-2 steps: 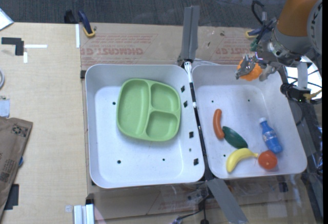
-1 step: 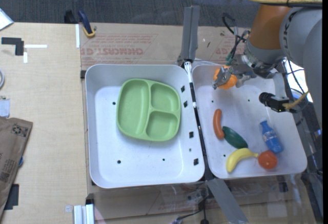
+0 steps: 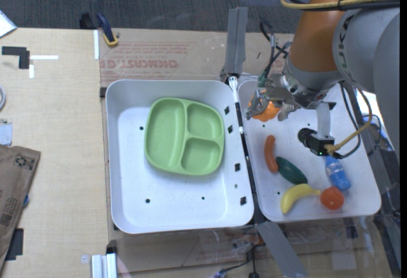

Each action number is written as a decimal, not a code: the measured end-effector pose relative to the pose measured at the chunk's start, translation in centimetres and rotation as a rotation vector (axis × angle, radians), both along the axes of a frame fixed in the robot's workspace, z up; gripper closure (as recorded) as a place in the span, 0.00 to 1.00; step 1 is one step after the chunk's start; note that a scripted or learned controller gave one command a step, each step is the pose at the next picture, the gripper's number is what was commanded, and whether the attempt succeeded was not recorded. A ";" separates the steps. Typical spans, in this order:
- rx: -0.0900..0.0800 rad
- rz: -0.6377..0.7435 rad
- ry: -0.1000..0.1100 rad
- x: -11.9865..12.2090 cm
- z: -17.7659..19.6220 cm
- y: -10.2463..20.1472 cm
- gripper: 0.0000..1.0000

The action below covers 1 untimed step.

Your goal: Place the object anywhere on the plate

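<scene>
A green divided plate (image 3: 184,137) lies in the left white bin (image 3: 127,207). My gripper (image 3: 263,105) hangs over the upper left corner of the right bin (image 3: 362,207), close to the wall between the two bins. Its fingers are shut on a small orange object (image 3: 269,111), which sticks out just below them. The plate is to the gripper's left, across the dividing wall, and nothing rests on it.
In the right bin lie a red sausage (image 3: 271,152), a dark green vegetable (image 3: 292,170), a yellow banana (image 3: 297,196), an orange-red ball (image 3: 332,198) and a small blue bottle (image 3: 337,173). Black clips (image 3: 239,165) sit along the wall between the bins.
</scene>
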<state>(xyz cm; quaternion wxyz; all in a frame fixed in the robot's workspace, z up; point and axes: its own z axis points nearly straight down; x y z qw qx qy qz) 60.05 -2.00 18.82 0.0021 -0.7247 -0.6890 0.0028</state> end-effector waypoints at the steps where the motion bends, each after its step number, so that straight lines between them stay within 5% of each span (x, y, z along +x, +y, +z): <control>1: -0.001 0.046 -0.001 0.2 0.0 8.2 1.00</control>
